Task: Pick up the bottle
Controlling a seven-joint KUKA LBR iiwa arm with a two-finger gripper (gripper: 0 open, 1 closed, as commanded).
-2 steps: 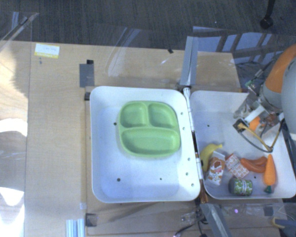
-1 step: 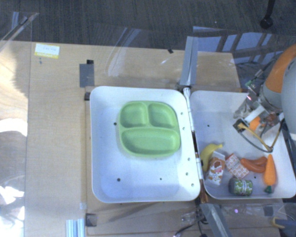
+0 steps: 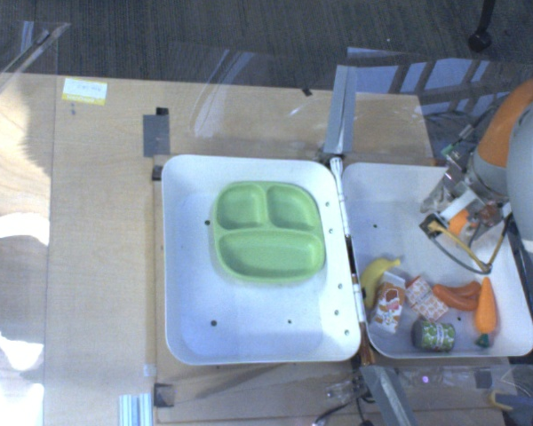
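At the right edge of the frame, the grey arm w/ its orange band (image 3: 515,105) comes in over the right bin (image 3: 382,193), and the pincer (image 3: 449,211) hangs low over that bin's upper right part. Whether its fingers are spread or pressed together, can't tell; they're small and mixed up w/ cables and an orange bit at the tip. Nothing visibly pinched between them.

Right bin contents all sit along its lower edge, well apart from the pincer. From left to right: a yellow banana (image 3: 377,273) near the divider, a small red-and-white carton (image 3: 389,307) just below it, a red-and-white packet (image 3: 424,297) beside that, a green bottle (image 3: 434,335) lying on its side near the bin's bottom rim, an orange-red pepper-like piece (image 3: 457,295) above and right of the bottle, and an orange carrot (image 3: 486,309) w/ a green end pointing down, nearest the right wall. Bottle appears to touch or nearly touch the packet; can't tell which.

Left bin (image 3: 186,327), center of frame, holds a green divided tray (image 3: 268,232) in its upper half, w/ 2 small compartments on top and 1 wide one below. The tray's compartments hold nothing.

Both bins rest on the pale wood table (image 3: 98,238). A yellow label (image 3: 84,90) sits at the table's upper left.
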